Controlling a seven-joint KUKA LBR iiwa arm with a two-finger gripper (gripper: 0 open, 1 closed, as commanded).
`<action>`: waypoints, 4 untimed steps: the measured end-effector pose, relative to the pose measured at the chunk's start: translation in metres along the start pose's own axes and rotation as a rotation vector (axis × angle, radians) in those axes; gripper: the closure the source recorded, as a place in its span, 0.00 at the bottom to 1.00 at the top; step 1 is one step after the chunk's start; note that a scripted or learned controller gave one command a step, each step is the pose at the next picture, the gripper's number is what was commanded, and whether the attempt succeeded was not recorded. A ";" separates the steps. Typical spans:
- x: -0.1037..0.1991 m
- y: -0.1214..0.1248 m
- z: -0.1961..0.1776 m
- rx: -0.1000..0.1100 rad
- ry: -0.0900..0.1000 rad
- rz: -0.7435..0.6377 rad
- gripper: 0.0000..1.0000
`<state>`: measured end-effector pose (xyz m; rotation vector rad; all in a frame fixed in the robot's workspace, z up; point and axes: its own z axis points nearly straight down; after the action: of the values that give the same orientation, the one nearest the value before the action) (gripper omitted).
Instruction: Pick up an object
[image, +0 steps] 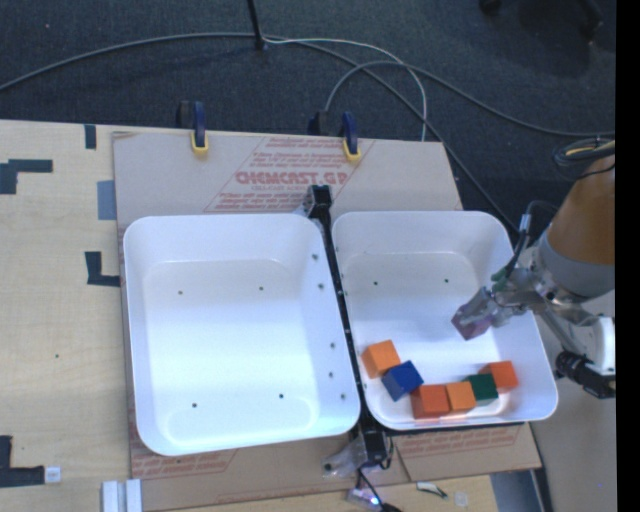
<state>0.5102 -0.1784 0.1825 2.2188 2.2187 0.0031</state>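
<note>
Nearest the camera, along the front wall of the right bin (535, 405): row of blocks lying loose, namely red-orange block (432, 400), light orange block (460, 396), green block (484, 386), and a further orange block (503, 375) at the right end; blue block (402, 379) just left of the row, touching or nearly touching the red-orange one; orange block at left (380, 356) just behind the blue one. All six resting on the bin floor; none lifted.

Further back, above the right bin's middle-right: gripper (474, 322) reaching in from the right, tip blurred, apart from every block and above the row; state of the tool not resolvable, so no claim of a hold. Nothing discernible carried at the tip.

Left bin (135, 300) alongside, sharing the central black divider (335, 290).

Farthest: cardboard sheet (280, 175) under both bins, fixed by two blue-and-yellow clamps (198, 128); cables on dark floor beyond.

Judgement on progress: pick not yet achieved; approach stage only. Remaining: descend onto a chosen block, close on it, raise it clear. Crowded front row judged awkward for finger access; lone orange block at left judged the easier target.
</note>
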 end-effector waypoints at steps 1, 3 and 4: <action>-0.005 0.001 -0.061 0.000 0.000 0.000 1.00; 0.042 0.004 -0.068 0.004 0.002 -0.004 1.00; 0.095 -0.001 -0.064 0.005 0.002 -0.005 1.00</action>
<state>0.5090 -0.0830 0.2461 2.2174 2.2278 -0.0004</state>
